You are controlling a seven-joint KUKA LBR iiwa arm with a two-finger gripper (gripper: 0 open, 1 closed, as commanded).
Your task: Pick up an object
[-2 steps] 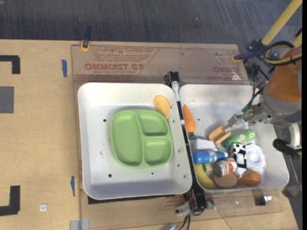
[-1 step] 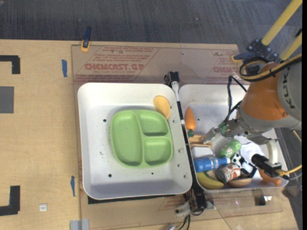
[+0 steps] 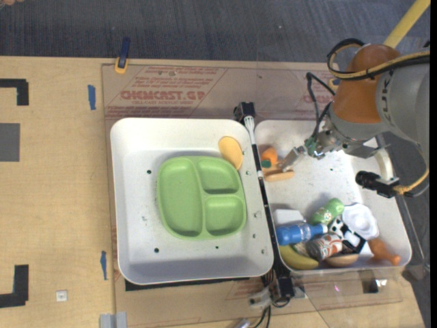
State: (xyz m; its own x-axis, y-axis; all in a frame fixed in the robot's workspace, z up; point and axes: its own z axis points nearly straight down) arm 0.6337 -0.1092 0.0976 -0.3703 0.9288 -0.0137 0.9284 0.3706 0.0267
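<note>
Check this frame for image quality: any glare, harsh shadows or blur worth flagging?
Camera view: lighting is even and soft; the white bins look bright but not blown out. Faint shadow sits under the green tray. The pincer and the clutter of small items in the right bin's lower corner look slightly soft, so fine detail there is hard to read.

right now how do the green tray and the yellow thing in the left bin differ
The green divided tray is large and covers much of the left bin's floor; the yellow object is small and sits near the bin's far right corner. The tray is flat, with three compartments; the yellow object is a rounded oval lump. The tray is light green, the other yellow-orange. Both lie in the same bin, away from the gripper.
</note>
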